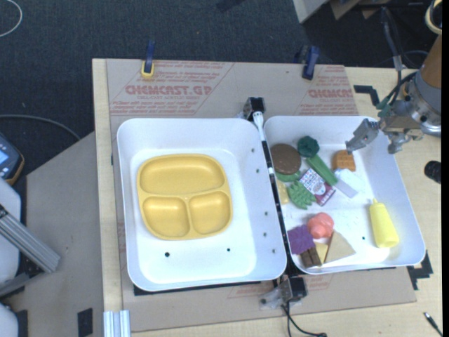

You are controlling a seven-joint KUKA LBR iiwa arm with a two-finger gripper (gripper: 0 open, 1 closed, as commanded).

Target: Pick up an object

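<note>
I see the claw point(379, 136) over the right bin's point(410, 209) far right corner, fingers spread, nothing between them. Nearest object: small orange block point(344, 161), just left of the claw. Yellow bottle point(383, 224) lies near the right wall. Yellow divided tray point(185, 194) sits in the left bin point(133, 188)

2 white bins point(133, 188), 1 yellow tray point(184, 194), approx. 9 small toy items point(321, 225).
</note>
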